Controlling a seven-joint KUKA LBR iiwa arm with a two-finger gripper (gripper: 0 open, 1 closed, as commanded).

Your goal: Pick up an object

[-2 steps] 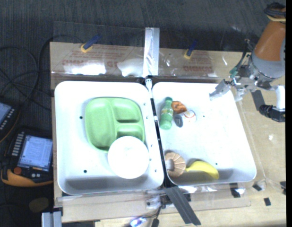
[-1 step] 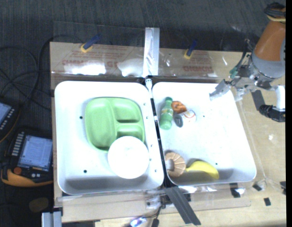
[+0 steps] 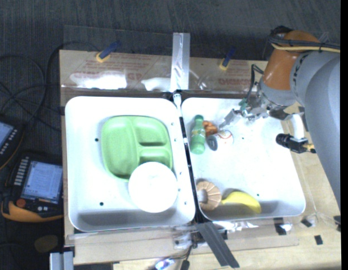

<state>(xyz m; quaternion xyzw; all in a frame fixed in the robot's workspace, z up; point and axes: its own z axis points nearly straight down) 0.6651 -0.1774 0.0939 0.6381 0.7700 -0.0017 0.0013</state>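
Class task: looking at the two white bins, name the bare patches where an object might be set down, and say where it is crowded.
Right bin: bare floor between the green bottle and the banana, toward the right wall. Left bin: crowded by the green tray and white plate; bare strips along its left and front walls.

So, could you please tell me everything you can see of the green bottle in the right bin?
The green bottle lies on its side on the floor of the right bin, close along that bin's left wall, near the back. Its long axis runs front to back in the view. It looks like smooth, slightly translucent green plastic, with a paler band near the far end. A small orange and brown object and a dark grey piece sit against its right side. The tool is to its right, apart from it.
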